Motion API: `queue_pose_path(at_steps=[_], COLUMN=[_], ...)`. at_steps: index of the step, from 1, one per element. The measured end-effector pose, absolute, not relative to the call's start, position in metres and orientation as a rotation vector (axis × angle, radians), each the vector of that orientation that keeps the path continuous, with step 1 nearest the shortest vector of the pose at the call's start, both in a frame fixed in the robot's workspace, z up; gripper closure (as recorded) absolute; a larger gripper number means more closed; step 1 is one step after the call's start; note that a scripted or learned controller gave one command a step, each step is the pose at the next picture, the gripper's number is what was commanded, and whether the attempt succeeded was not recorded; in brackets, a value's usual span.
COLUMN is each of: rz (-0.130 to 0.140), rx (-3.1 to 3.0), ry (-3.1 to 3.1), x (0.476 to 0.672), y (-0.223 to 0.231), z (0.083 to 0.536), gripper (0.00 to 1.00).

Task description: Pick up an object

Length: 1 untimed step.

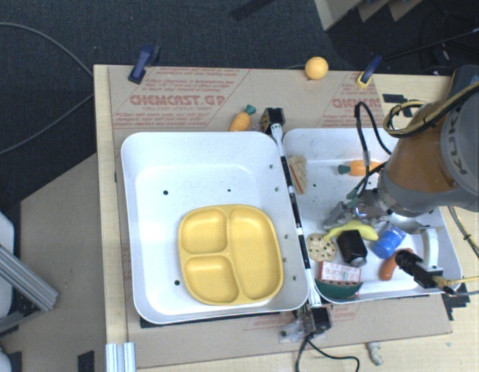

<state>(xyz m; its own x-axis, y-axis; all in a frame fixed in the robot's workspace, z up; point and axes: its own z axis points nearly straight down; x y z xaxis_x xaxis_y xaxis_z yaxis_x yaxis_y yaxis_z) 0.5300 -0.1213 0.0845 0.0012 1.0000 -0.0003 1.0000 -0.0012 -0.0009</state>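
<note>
Camera view: banana (354,232) beneath tool (362,210)

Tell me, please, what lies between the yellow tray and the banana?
In the camera view, between the tray and the banana run the bins' adjoining rims and a spotted cream piece.

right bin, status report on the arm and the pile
Gripper down in right bin, over the banana. Nothing seen held. Blue cup, black block crowd it.
</note>
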Motion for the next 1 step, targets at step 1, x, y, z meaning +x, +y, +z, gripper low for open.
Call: queue_pose_path(at_steps=[1], rz=[0.001], rx=[-2.225], ry=[-2.221], x=[0.5781], y=[-0.2008], z=[0.0851], gripper=[0.00])
